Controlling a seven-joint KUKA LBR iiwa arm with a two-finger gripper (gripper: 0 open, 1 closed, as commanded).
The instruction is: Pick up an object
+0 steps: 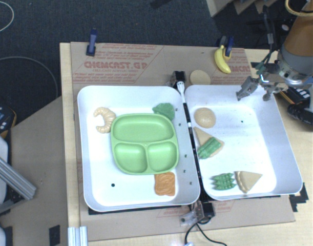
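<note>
My gripper [256, 91] hangs over the far edge of the right bin [271, 142], open, with nothing between its fingers. In that bin lie a round tan bun [204, 118], a tan wedge [200, 136], a green pea pod [209, 148], a second green pod [223, 181] and another tan wedge [247, 179]. The bun is the closest of them, well to the gripper's left and nearer the camera. The left bin [92, 152] holds a green divided plate [144, 142], a croissant [104, 119], a green leafy piece [165, 110] and an orange waffle [165, 183].
A banana [223, 60] and a round tan disc [200, 77] lie on the cardboard behind the bins. Blue clamps [91, 42] grip the board's far edge. A metal divider [187, 132] runs between the bins. The right bin's far right part is bare white floor.
</note>
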